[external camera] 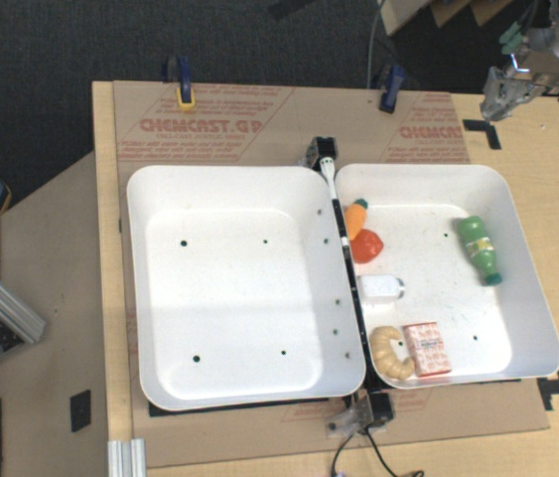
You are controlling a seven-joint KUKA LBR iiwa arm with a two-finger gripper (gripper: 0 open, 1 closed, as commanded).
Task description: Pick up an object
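So the tool (513, 85) hangs at upper right, grip state unclear; the green plastic bottle (479, 249), lengthwise top-to-bottom, lies nearest, straight below it.

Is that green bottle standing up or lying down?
Lying down: the green bottle shows its full length flat on the right bin's floor, cap end toward the near side.

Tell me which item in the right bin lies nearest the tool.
The green bottle, lying alone toward the right bin's far right side, below the tool. The carrot, tomato, white block, croissant and red box sit farther left.
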